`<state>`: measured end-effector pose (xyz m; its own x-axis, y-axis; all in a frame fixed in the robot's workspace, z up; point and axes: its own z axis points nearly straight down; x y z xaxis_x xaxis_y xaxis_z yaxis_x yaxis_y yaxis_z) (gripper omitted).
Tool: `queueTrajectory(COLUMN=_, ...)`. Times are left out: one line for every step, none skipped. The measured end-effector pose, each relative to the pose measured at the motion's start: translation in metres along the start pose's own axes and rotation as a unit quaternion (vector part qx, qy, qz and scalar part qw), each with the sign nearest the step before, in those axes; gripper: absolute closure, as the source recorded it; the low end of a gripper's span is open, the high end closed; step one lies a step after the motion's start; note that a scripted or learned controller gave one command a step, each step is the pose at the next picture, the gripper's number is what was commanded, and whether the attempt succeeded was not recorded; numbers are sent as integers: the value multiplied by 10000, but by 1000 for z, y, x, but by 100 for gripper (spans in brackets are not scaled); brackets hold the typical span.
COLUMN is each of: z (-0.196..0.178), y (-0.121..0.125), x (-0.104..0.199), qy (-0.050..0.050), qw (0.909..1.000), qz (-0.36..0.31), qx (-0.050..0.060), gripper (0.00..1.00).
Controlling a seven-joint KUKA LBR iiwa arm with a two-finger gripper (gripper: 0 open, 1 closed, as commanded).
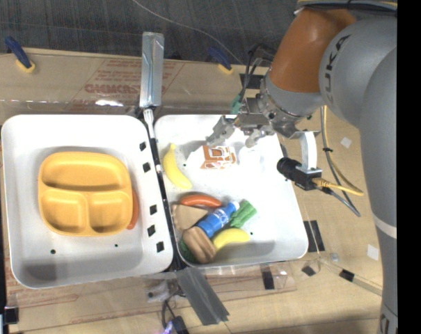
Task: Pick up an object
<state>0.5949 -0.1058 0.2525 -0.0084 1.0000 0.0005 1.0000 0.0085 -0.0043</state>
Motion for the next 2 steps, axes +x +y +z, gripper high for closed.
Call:
queueTrajectory(z=95, y=-62, x=-16, qy=3, qw=9870, qz=1609, qx=21, gripper=0)
queueTrajectory(z=140, y=-13, x=-10, qy=2, qw=9965, qz=839, qx=-3, gripper=0)
